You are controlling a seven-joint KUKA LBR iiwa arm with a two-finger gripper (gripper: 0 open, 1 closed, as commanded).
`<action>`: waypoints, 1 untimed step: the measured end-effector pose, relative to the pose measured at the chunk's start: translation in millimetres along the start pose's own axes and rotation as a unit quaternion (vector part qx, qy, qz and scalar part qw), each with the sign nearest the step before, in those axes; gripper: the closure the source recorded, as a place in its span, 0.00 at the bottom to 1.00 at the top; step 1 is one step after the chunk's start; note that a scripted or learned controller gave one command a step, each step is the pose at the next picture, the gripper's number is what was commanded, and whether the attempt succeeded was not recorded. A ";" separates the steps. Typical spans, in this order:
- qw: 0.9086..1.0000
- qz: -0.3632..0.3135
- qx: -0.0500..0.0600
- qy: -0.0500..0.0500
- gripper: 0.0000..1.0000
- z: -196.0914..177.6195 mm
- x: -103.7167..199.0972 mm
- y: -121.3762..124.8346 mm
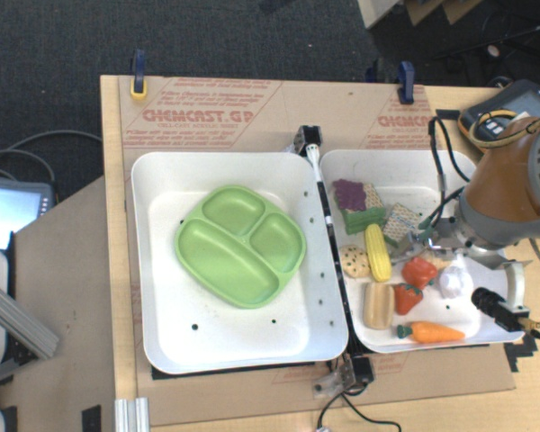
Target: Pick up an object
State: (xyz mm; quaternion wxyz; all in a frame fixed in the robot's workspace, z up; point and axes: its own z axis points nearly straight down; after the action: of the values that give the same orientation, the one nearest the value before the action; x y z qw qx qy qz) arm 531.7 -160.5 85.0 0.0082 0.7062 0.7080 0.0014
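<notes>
Crowding the tomato (420,271): corn (377,251), carrot (435,333), bread (377,305).

The two bins, the left bin (153,268) and the right bin (378,162), were plain white, and the left one held a light green divided plate (240,245). In the right bin lay a purple piece (348,193), a dark green piece (364,219), a yellow corn cob (377,251), a tan cookie with dark specks (354,261), a pale tan bread piece (377,305), red pieces (414,282), a white piece (454,282) and an orange carrot with a green top (430,333). The arm (508,183) was grey with an orange band, over a bench (207,111) of brownish board printed with red lettering.
</notes>
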 end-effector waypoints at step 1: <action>1.000 0.002 -0.008 -0.002 1.00 -21.0 -3.6 4.3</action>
State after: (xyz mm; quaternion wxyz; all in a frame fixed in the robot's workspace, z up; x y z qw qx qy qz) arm 535.7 -163.9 106.1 0.0153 0.7075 0.7065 0.0054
